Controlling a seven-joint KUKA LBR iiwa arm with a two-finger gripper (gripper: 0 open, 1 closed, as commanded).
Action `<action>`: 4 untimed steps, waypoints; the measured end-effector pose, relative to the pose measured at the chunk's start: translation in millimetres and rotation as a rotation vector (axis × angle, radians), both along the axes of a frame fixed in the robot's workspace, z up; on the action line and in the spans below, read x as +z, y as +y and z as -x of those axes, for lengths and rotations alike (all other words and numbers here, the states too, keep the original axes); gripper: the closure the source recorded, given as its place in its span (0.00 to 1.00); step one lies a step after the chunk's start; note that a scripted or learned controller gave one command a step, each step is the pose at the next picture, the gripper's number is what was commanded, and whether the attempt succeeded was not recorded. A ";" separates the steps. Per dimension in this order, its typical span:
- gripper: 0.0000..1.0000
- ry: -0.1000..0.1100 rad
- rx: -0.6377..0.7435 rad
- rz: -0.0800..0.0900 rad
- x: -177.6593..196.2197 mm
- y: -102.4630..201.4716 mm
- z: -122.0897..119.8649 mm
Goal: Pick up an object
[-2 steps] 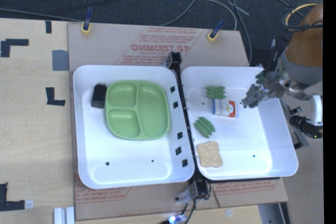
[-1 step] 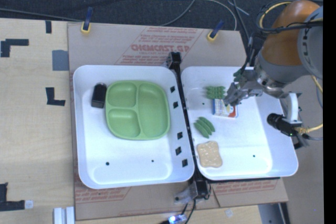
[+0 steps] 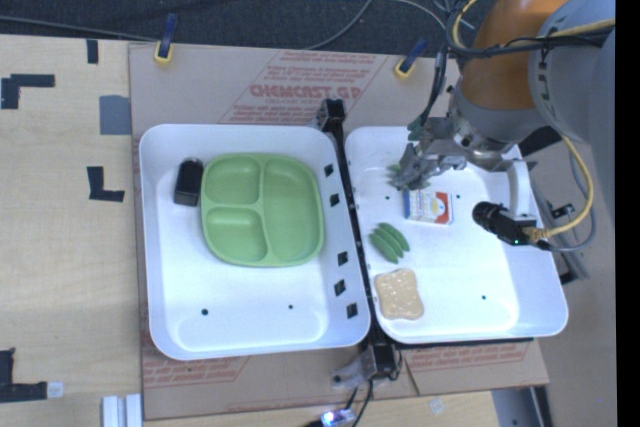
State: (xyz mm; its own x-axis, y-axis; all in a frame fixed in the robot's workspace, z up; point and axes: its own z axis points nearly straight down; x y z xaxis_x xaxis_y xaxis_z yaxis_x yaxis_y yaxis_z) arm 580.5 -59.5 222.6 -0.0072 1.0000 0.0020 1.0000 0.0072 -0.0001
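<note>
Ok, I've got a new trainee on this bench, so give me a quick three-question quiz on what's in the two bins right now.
1. True or false: the green tray lies in the right bin.
2. Which thing lies nearest the gripper? A) the bread B) the carton C) the black block
3. Fill in: the pea pod lies between the carton and the ____.

Key: 1. False, it lies in the left bin. 2. B. 3. Bread.
</note>
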 end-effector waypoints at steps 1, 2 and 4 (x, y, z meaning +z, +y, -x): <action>1.00 0.002 0.000 0.001 -10.2 57.4 -12.5; 1.00 0.002 -0.001 0.001 -19.2 110.5 -24.7; 0.00 0.001 -0.005 0.003 -8.5 158.3 -45.1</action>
